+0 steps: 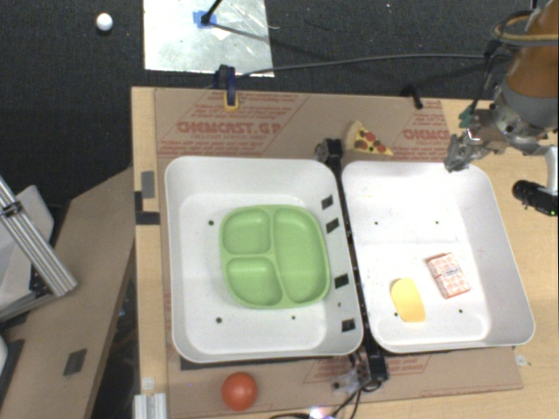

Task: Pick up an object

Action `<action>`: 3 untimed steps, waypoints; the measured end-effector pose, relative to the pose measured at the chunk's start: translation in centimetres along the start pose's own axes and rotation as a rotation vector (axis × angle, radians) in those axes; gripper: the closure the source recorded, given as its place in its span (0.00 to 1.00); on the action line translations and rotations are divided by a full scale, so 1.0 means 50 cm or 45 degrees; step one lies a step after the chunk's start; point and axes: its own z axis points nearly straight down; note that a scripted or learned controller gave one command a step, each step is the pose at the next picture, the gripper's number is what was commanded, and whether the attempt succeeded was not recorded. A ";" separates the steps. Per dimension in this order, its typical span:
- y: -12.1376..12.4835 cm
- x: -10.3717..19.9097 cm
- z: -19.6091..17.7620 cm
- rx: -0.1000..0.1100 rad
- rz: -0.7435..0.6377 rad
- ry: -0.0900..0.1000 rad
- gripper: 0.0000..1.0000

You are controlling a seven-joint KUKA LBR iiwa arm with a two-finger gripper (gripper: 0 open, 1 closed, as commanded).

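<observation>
In the right bin [489, 234] lie a yellow oblong piece [407, 300] near the front and a small pink-and-white packet [447, 274] just right of it. The left bin [188, 234] holds a green divided plate [273, 256]. My gripper [459, 154] hangs over the far right corner of the right bin, well away from both small objects. Nothing shows between its fingers.
A pizza-slice toy [368, 140] lies on the board behind the bins. A red ball [238, 390] sits on the board in front of the left bin. A metal rail [31, 243] stands at the left edge. A foil sheet [208, 24] lies at the back.
</observation>
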 end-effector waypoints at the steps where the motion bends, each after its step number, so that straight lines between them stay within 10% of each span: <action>1: -0.021 0.103 0.001 0.009 -0.005 0.004 1.00; 3: -0.026 0.308 0.033 0.010 -0.005 0.005 1.00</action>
